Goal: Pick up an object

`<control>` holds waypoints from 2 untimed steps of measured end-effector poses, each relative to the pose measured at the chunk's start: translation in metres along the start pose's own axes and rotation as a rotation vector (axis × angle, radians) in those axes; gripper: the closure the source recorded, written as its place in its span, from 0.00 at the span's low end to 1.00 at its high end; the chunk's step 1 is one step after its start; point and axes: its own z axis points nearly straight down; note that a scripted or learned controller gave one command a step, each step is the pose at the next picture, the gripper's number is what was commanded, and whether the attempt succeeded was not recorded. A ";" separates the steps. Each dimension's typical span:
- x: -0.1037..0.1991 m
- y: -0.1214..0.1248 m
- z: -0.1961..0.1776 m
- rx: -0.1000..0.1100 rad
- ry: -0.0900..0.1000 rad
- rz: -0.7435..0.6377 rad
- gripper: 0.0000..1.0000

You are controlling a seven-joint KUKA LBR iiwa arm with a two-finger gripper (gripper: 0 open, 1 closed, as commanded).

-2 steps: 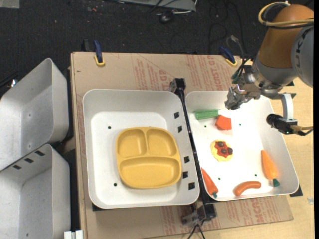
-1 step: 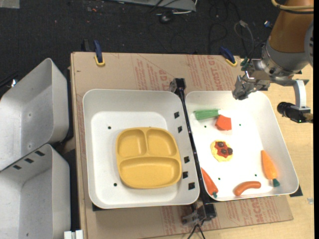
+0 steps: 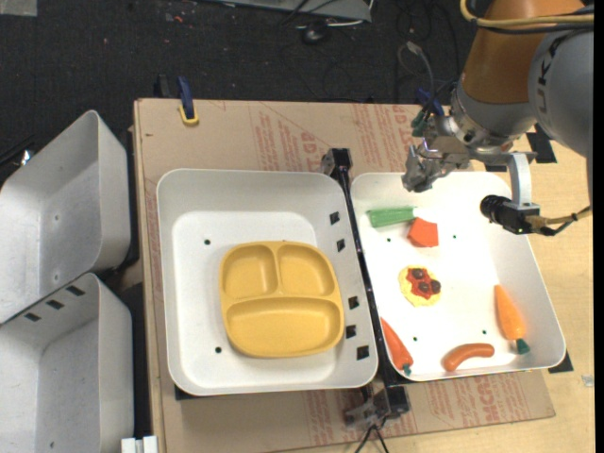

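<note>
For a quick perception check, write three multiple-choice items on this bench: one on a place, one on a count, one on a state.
1. Where is the yellow divided plate?
A. Left bin
B. Right bin
C. On the cardboard

2. How many toy foods lie in the right bin?
A. Three
B. Six
C. Nine

3. How does the gripper stand?
A. Pressed on the plate
B. Over the right bin's far edge, holding nothing visible
C. Gripping the sausage

Answers: 1 A, the plate sits in the left bin. 2 B, six pieces count out. 3 B, it sits at the rim above the green piece.
</note>
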 end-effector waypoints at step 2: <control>0.109 0.009 -0.004 -0.004 0.000 -0.001 1.00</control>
